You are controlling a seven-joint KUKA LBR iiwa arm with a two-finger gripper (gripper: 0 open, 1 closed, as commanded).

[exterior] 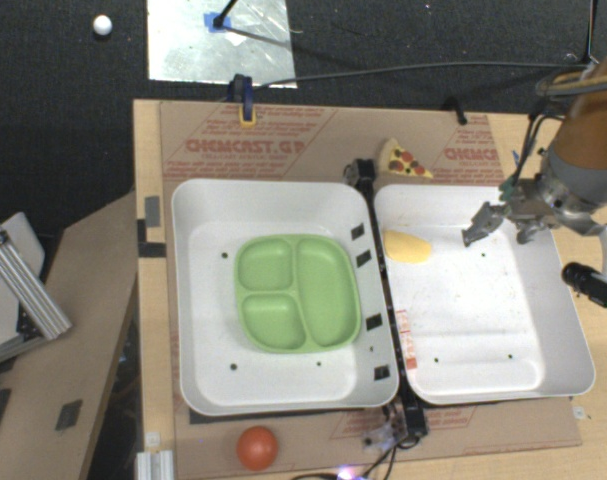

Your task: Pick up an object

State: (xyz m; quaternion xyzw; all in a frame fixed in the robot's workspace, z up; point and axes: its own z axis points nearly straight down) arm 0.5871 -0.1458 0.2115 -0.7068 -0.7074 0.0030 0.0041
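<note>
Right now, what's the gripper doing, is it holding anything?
Gripper: above the right bin, nothing visibly held; open or shut cannot be told.

A red ball (257, 447) lay on the brown board (313, 133) below the left white bin (198, 228). A small white ball (103, 25) rested on the black surface.

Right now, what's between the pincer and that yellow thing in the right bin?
Nothing: in the camera view, just bare white bin floor separates the pincer from the yellow piece.
</note>
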